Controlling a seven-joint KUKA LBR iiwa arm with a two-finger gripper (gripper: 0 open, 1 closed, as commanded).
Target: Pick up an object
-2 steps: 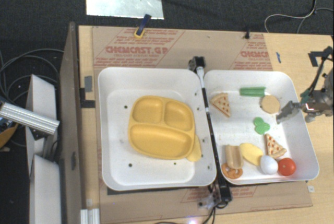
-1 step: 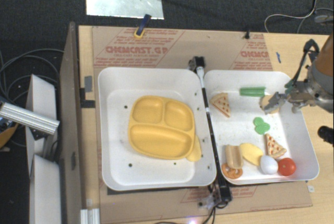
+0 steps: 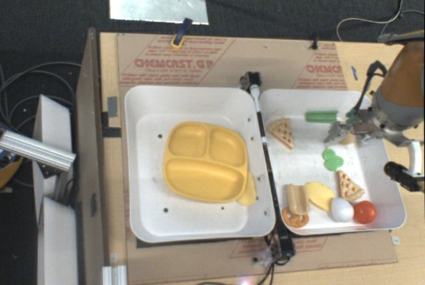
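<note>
You see two shallow white plastic bins (image 3: 143, 144); one yellow divided tray (image 3: 202, 163); two triangular pizza slices (image 3: 282, 133); one red tomato (image 3: 364, 212); one white egg (image 3: 341, 209).

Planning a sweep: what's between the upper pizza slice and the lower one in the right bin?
In the camera view, a small green piece lies between the upper pizza slice and the lower pizza slice; otherwise bare bin floor.

yellow divided tray (image 3: 202, 164) in left bin (image 3: 143, 144), toy food (image 3: 312, 197) in right bin (image 3: 395, 207)
</note>
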